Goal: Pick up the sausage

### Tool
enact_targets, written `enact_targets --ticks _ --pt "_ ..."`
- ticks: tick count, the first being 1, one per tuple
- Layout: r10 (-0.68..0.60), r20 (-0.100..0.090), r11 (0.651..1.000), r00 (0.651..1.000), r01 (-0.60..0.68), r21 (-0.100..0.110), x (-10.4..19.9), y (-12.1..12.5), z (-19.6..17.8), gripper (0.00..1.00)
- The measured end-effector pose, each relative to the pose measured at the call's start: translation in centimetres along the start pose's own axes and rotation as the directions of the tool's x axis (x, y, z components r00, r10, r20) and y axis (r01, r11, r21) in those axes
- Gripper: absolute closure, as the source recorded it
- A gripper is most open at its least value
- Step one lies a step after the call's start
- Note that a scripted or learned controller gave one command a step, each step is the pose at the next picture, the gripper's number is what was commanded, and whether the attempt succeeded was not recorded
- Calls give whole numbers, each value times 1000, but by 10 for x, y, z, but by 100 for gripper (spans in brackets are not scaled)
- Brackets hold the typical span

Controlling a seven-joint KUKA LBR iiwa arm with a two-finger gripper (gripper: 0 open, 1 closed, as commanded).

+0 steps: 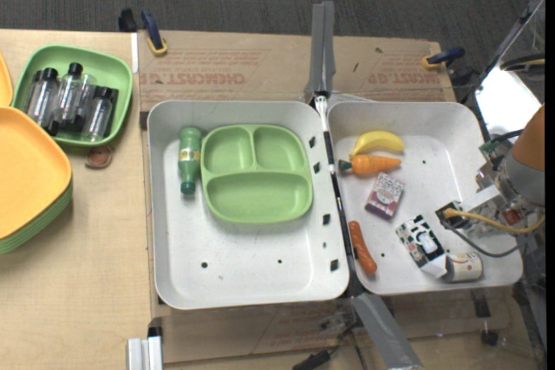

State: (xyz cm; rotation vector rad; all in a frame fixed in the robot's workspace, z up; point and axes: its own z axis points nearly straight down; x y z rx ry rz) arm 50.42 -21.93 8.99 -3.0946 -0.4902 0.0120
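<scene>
The sausage (362, 248) is a short red-orange link lying in the right bin (434, 119), against its left wall near the front corner. It lies free, with nothing touching it. My gripper (505, 205) hangs over the right rim of that bin, well to the right of the sausage and a little farther back. The arm's orange band shows at the view's right edge.
The right bin also holds a banana (379, 140), a carrot (373, 164), a purple packet (385, 195), a black-and-white carton (420, 241) and a small white tub (464, 267). In the left bin (251, 277) sit a green divided plate (257, 172) and a green bottle (189, 159).
</scene>
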Motion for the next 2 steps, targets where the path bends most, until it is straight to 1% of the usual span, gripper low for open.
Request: enact_targets --ticks 1,2 --pt "110 -2 994 994 -110 -7 11 6 -22 100" --pt "107 4 994 994 -107 -5 10 5 -30 100"
